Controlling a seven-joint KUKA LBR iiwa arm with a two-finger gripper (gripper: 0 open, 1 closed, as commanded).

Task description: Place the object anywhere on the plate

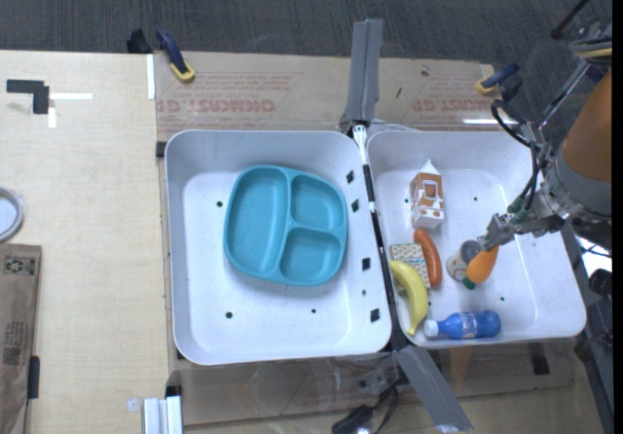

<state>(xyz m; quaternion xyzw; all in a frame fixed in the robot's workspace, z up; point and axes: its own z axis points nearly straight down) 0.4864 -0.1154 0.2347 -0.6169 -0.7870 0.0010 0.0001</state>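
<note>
a: how many bins, and what sits in each?

b: two white bins side by side. the left bin (195, 257), in the middle of the frame, holds one thing: a blue plate (286, 225) with three compartments, all bare.

a: and the right bin?

b: the right bin (550, 310) holds six things. one small milk carton (426, 199) near the top, orange and white. one sausage (428, 256) below it, lying lengthwise. one banana (413, 294) at the lower left of that bin, along the dividing wall. one small patterned packet (404, 253) just above the banana, touching the sausage's left side. one plastic bottle (464, 325) with a blue cap, lying flat along the bottom edge. one carrot (482, 266), orange, tilted, right of the sausage.

a: where's the gripper?

b: the gripper (503, 229) hangs over the right bin, at the carrot's upper end. a small grey round thing (469, 253) sits just left of the carrot.

a: fingers spread or pinched?

b: can't tell; they're too small and dark against the cables to read, and i can't say whether the carrot is between them.

a: anything on the plate yet?

b: no, every toy lies in the right bin, well apart from the plate.
</note>
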